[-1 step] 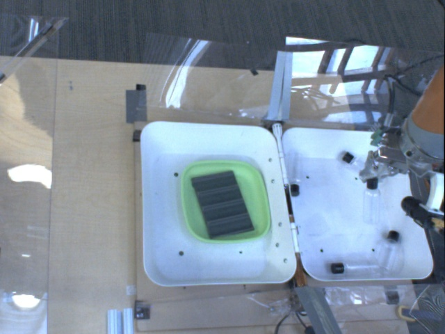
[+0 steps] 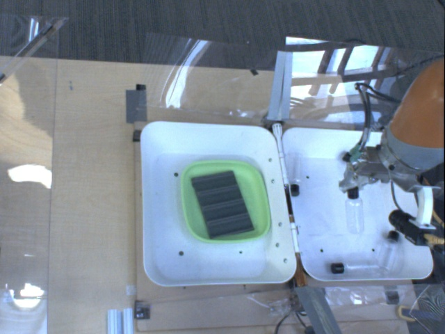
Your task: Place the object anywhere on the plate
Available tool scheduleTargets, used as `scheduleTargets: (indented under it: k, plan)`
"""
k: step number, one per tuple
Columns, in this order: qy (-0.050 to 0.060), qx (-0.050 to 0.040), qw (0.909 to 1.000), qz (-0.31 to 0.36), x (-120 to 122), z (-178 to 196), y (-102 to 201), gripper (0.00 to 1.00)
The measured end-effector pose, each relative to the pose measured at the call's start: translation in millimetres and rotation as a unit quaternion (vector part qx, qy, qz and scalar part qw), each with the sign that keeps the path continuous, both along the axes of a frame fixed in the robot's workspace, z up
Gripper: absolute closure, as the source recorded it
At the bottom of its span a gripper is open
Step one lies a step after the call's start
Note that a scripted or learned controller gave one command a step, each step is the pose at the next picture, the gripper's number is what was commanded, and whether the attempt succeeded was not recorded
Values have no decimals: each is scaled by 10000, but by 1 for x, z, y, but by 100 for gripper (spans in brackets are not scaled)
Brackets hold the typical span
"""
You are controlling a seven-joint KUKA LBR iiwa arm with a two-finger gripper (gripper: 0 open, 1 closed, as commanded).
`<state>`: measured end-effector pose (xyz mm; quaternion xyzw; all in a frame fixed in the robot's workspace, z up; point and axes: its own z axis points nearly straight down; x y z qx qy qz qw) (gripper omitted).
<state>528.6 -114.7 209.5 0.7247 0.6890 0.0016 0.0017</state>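
A dark grey ribbed block [image 2: 222, 204] lies flat on the green plate [image 2: 260, 197], tilted a little, in the middle of the left bin [image 2: 160, 256]. My gripper [image 2: 354, 211] hangs over the right bin [image 2: 313, 256], well to the right of the plate and apart from the block. Nothing shows in the gripper. The grey arm with its orange band [image 2: 424, 106] comes in from the right edge above it.
The raised rims where the two bins meet [image 2: 285, 193] stand between the gripper and the plate. Small dark pegs [image 2: 337, 268] sit on the right bin's floor. A grey metal post [image 2: 280, 85] and a clear shield rise behind the bins.
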Motion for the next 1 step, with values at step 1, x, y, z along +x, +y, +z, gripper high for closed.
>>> scheduleTargets:
  k: [1]
  plan:
    - [5, 2, 9995, 312, 20, -25, 69, 100]
